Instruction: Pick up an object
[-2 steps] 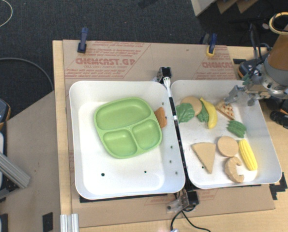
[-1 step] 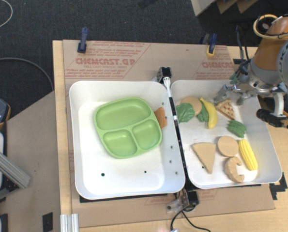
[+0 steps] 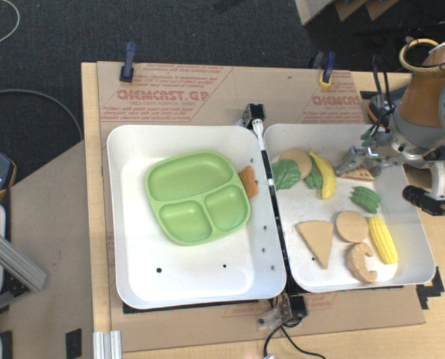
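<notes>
Cardboard bench, right bin point(image 3: 424, 264): gripper point(image 3: 354, 161) at 12 o'clock, jaw state unclear; we'd pinch the light, stiff banana point(image 3: 324, 174) mid-body.

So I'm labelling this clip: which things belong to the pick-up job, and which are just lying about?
Job: gripper; candidates in the right bin: banana, corn cob, wedge slice, round slice.

Lying about: green divided plate in the left bin; blue clamp.
</notes>
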{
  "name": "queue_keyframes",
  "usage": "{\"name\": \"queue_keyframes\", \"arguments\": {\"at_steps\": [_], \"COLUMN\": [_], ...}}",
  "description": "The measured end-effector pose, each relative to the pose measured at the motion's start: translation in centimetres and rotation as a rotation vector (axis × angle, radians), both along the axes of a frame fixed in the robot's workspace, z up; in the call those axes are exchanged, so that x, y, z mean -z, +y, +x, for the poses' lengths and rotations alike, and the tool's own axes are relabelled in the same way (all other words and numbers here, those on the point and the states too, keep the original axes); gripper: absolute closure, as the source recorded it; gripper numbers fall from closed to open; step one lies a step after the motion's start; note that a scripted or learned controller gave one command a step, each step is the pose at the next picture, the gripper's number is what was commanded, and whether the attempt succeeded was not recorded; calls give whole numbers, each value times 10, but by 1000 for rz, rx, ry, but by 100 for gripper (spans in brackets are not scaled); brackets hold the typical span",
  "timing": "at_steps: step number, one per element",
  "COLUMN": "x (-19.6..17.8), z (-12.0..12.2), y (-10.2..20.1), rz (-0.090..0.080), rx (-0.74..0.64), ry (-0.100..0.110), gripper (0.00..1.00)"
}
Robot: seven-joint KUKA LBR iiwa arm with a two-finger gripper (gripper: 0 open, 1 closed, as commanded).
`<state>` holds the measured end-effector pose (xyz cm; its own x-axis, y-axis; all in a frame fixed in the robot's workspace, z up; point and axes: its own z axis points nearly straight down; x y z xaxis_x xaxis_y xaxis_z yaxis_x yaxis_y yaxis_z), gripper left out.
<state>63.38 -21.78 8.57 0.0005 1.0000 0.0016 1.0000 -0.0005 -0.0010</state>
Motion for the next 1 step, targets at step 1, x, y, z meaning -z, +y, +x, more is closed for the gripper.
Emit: {"name": "queue_keyframes", "arguments": {"at_steps": [1], "x": [1], "z": [-41], "y": [10], "rz": [0], "rx": [1], "ry": [3], "gripper": [0]}}
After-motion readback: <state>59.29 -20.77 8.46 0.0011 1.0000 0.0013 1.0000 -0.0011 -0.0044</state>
